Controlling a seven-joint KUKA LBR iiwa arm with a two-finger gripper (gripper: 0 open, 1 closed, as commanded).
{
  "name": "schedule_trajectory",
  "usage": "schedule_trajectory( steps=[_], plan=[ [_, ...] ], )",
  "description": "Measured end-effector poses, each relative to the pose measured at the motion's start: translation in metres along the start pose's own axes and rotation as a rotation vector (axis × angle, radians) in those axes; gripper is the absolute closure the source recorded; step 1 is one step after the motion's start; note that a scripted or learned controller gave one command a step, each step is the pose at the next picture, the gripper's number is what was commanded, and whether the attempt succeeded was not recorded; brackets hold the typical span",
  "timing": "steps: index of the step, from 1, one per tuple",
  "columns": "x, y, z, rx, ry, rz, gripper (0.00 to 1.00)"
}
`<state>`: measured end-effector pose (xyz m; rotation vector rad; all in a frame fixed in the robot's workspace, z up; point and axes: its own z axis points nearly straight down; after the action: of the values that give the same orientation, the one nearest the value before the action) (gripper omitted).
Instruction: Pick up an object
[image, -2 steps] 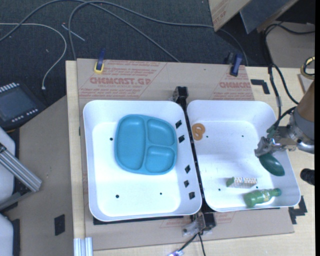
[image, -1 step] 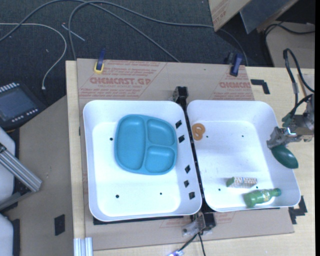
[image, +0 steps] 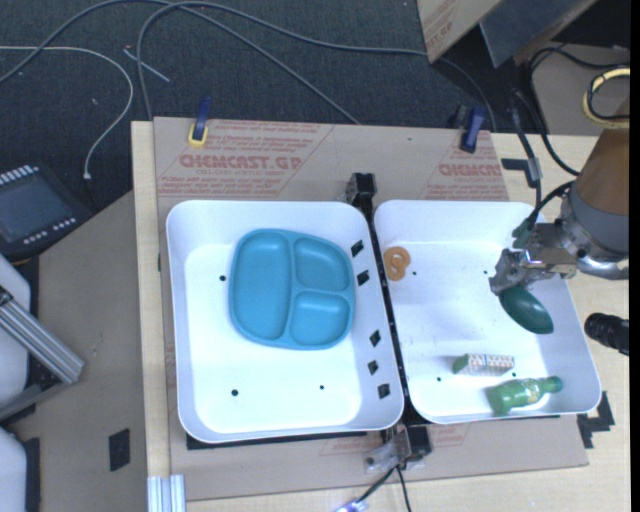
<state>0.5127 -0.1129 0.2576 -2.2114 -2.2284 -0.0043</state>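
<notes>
My gripper (image: 514, 275) is over the right side of the right bin (image: 440, 300), coming in from the right. A dark teal oval object (image: 529, 310) lies directly below the gripper and touches its lower end. I cannot tell whether it is held or just resting on the bin floor. A green bottle (image: 522, 392) lies on its side near the bin's front right corner. A small striped, greenish tube (image: 486, 363) lies just behind the bottle. A small orange ring-shaped piece (image: 398, 262) sits near the bin's left wall.
The left bin (image: 200, 360) holds a light blue divided plate (image: 293, 290) in its rear half. A black divider strip (image: 378, 300) runs between the bins. Cables cross the dark floor behind the bench, and a cardboard box (image: 450, 25) stands at the back right.
</notes>
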Motion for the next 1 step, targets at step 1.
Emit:
schedule_trajectory(
  steps=[1],
  plan=[
    [0.0476, 0.0085, 0.0168, 0.004, 0.0, 0.002, 1.0]
  ],
)
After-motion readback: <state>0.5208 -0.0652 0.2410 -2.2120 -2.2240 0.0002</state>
